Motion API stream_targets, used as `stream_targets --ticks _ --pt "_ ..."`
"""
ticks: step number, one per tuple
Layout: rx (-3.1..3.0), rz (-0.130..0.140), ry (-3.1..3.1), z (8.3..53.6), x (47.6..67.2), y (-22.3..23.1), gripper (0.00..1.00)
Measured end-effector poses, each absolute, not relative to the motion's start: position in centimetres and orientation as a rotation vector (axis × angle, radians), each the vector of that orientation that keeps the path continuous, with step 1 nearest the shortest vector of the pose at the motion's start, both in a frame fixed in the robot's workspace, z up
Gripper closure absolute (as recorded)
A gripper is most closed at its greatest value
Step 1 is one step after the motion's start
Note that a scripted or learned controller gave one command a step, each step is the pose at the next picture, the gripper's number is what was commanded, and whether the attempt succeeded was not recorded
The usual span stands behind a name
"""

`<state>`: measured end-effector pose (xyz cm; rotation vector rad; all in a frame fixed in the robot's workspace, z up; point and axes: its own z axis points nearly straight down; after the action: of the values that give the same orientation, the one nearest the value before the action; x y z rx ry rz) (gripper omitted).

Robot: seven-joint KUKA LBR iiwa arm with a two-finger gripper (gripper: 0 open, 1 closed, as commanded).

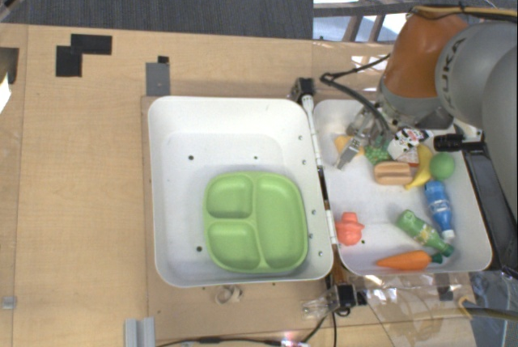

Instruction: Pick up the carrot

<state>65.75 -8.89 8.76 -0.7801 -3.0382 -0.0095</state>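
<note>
The carrot [404,261], orange with a small green top at its right end, lies along the near edge of the right bin [477,244]. My gripper [350,148] hangs over the far left part of that bin, next to a small yellow piece [346,143] and a leafy green item [377,151]. It is well away from the carrot, which lies toward the bin's near right corner. Nothing is seen held.
The right bin also holds a bun [392,172], a banana [422,170], a green ball [443,166], a blue bottle [438,209], a green bottle [422,227], a white toy [402,145] and an orange-red item [349,230]. The left bin [174,143] bears a green divided plate [256,222].
</note>
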Motion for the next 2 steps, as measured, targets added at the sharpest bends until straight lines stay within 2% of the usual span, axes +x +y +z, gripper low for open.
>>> stream_targets --ticks 1,2 --pt "-1.058 -0.010 -2.958 8.7 65.6 -8.0 0.00" --pt "-1.054 -0.014 -2.979 10.2 66.1 -7.9 1.00"
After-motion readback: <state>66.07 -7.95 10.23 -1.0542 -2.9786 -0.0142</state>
